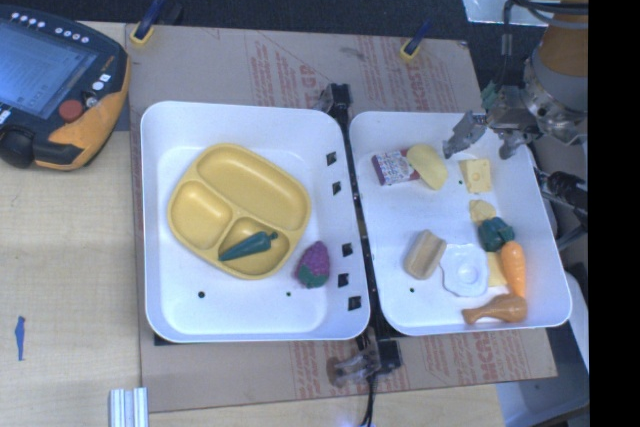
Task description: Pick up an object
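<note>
Gripper: over right bin, 1 o'clock corner; fingers spread, nothing between. Nearest candidates: cheese wedge directly below, yellow lemon at its 9 o'clock. Risk: closing between the two and grasping neither, or nudging the wedge against the bin wall.

Two white bins under the arm, toy food spread across both

The gripper hung over the right bin's far edge, fingers spread, nothing between them, just beside a yellow cheese wedge. The left bin bore a yellow divided plate with a green pepper in one compartment, and purple grapes just beside the plate.
</note>
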You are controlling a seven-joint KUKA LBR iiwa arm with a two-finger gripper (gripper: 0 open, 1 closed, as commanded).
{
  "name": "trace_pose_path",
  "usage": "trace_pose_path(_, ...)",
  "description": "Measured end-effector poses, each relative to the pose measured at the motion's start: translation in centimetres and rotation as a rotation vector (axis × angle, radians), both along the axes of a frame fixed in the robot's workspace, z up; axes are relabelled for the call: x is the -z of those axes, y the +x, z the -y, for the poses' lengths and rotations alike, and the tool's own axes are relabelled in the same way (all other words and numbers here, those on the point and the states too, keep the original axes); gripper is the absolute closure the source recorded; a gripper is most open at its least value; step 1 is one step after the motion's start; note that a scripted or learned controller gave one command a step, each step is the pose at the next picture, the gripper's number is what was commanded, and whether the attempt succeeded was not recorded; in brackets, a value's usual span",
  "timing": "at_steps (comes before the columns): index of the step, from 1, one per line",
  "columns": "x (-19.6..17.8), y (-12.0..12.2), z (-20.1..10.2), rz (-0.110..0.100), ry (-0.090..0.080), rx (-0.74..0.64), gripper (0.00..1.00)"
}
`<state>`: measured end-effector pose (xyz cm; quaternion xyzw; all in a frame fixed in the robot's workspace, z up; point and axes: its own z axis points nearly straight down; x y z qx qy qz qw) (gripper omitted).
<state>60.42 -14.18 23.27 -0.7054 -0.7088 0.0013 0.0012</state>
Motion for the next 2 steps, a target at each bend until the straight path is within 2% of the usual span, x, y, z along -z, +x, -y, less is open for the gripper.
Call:
trace_pose_path(1,7.6,-7.8,6.3,-0.011,0.001,0.008,0.00)
trace_pose_path(2,14.5,-6.9,5.5,-0.004,0.001,0.000,0.00)
